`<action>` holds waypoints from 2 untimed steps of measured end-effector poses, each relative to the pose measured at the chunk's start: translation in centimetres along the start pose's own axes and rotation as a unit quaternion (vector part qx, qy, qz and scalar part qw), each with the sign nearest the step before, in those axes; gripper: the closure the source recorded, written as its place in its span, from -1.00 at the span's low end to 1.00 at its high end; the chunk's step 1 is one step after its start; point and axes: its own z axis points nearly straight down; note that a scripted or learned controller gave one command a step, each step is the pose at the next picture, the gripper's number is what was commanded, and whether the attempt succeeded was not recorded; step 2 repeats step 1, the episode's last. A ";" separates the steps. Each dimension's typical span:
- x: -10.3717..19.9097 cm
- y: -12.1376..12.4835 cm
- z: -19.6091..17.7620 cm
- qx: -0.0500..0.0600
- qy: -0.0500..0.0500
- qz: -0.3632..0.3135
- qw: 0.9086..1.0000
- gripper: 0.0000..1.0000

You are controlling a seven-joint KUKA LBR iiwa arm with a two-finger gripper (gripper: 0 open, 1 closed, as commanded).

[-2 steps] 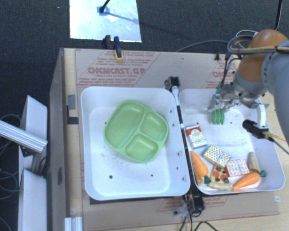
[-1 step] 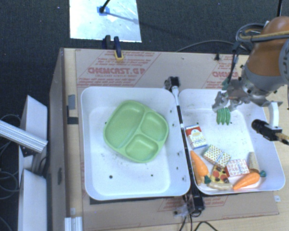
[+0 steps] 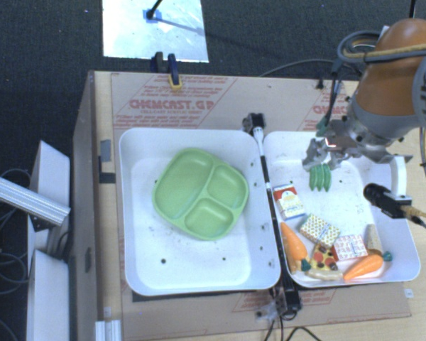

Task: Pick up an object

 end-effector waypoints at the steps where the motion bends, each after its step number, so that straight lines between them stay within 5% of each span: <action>1: 1.6 -8.5 -3.4 0.001 0.000 0.001 1.000 1.00; 2: 1.6 -8.5 -3.4 0.001 0.000 0.001 1.000 1.00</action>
